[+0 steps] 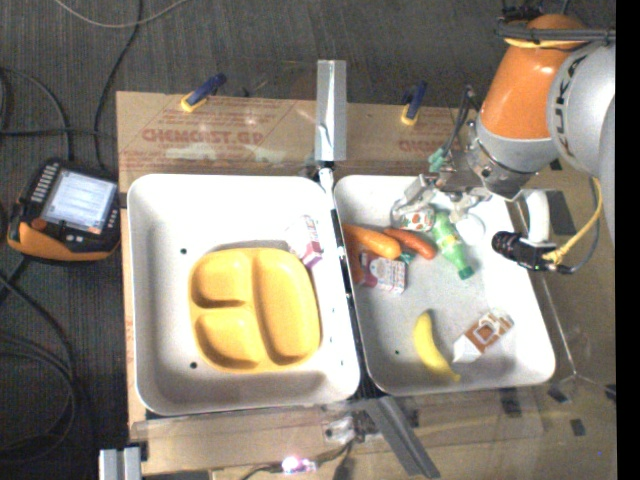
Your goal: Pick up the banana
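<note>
The yellow banana lies near the front of the right bin, its length running from upper left to lower right. My gripper hangs over the back of that bin, well behind the banana and apart from it, just above a green bottle. The grey arm with its orange band comes in from the upper right.
In the right bin also lie an orange carrot, a red chilli, a red-and-white packet and a small carton beside the banana. The left bin holds a yellow divided tray and a small pink-white item.
</note>
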You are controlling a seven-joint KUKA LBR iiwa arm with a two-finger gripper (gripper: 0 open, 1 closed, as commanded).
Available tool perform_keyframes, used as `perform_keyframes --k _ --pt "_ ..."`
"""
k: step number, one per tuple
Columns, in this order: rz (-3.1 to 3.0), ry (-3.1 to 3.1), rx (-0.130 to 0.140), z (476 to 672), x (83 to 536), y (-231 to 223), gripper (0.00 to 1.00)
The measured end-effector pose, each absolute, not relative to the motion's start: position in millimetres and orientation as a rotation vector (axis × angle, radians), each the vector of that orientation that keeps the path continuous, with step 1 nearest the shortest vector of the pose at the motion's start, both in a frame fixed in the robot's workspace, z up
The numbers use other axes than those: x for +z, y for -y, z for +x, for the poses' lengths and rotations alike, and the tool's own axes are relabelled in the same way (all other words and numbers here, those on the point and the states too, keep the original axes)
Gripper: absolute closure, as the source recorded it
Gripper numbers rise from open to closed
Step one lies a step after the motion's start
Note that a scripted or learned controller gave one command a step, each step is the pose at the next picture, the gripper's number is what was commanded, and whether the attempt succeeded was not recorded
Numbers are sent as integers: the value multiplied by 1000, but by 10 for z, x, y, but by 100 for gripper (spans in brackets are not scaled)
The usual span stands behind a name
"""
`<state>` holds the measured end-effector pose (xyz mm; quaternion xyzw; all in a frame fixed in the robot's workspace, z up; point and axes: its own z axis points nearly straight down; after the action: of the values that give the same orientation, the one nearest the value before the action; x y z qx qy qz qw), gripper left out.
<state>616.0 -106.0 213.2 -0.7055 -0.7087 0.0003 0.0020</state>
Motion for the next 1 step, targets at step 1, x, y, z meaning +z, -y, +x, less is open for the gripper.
perform_keyframes --k 1 --pt "-1919 2483 1 5295 1296 1474 0"
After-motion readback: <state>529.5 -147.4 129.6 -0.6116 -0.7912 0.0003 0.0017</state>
